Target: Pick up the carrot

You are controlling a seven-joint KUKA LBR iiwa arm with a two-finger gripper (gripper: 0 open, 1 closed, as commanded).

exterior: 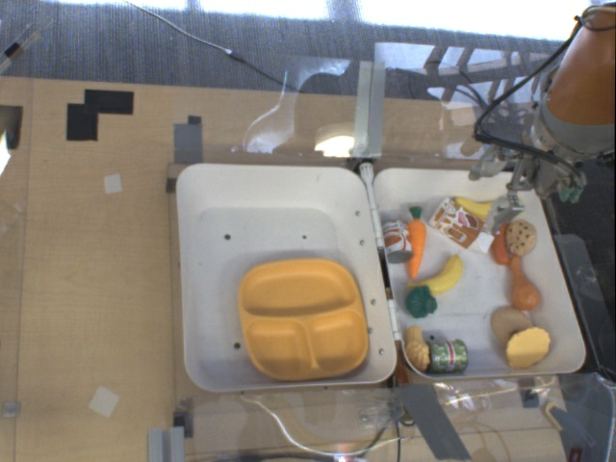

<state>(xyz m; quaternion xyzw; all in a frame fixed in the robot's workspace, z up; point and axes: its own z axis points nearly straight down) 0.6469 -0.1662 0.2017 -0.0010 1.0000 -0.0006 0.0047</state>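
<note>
A yellow divided tray (302,318) lies in the left bin (207,258); a banana (445,275) right.

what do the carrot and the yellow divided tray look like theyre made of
Carrot: probably moulded plastic toy food, going by its even orange body, green top and smooth surface; the picture is too small to rule out rubber.
Yellow divided tray: likely hard plastic with a semi-matte finish, shown by its uniform colour, rounded moulded compartments and soft highlights along the ridges.
</note>
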